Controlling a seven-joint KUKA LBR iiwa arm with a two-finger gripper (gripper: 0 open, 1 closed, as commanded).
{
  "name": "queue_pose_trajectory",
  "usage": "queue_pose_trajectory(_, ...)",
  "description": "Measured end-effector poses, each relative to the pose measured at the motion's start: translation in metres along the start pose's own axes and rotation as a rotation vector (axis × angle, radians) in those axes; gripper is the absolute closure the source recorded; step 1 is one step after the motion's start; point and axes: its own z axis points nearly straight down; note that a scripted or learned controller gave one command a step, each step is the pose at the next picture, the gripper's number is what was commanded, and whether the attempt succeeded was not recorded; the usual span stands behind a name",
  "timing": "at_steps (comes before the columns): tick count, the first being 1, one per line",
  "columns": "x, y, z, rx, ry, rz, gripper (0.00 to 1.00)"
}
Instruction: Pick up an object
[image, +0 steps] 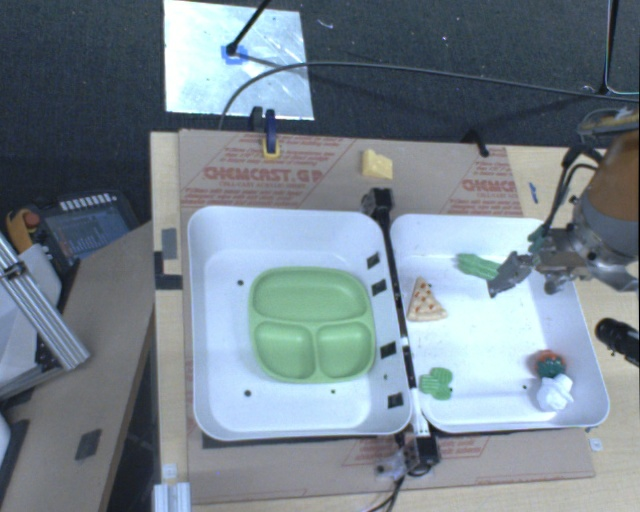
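My gripper hangs over the right bin, near its upper right part, with its fingers spread open and nothing between them. Just left of the left fingertip lies a small green toy. A pizza slice toy rests by the bin's left wall. Another green toy sits at the bin's front left. In the front right corner lies a red, green and white toy.
The left bin holds a green divided plate. A yellow cheese wedge lies on the board behind the bins. A control pendant and an aluminium rail sit to the left.
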Motion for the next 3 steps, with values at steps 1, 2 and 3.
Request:
queue_pose_trajectory(1, 0.0, 0.002, -0.005, -0.01, -0.001, -0.002, 0.0)
queue_pose_trajectory(2, -0.007, -0.001, 0.04, -0.007, -0.001, 0.0, 0.0)
queue_pose_trajectory(3, -0.006, 0.002, 0.082, -0.007, 0.0, 0.0, 0.0)
